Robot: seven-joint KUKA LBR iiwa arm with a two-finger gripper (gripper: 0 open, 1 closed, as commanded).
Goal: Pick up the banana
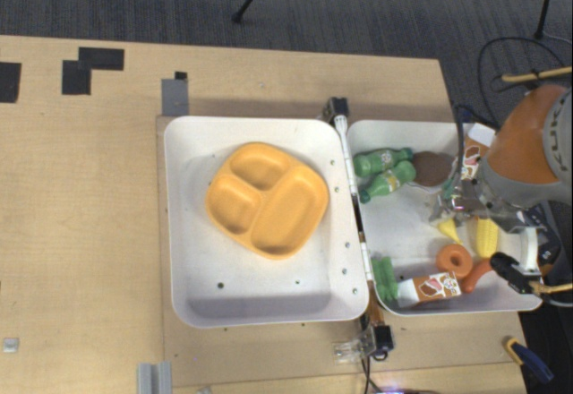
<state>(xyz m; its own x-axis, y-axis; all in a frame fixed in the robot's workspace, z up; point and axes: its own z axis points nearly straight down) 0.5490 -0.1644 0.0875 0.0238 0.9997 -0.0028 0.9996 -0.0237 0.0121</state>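
Note:
The banana (486, 238) is yellow and lies in the right bin (394, 222), toward its right side; a second bit of yellow (447, 227) shows just to its left. My gripper (458, 201) hangs low over the bin, directly above and slightly left of the banana, on the grey arm with its orange band (524, 146). The arm's wrist covers part of the banana's upper end. I see nothing lifted clear of the bin floor.
The right bin also holds two green bottles (385, 173), a brown object (432, 167), an orange ring (455, 259), a red-and-white bottle (434, 287) and a green item (384, 276). An orange divided plate (267, 198) lies in the left bin (188, 231).

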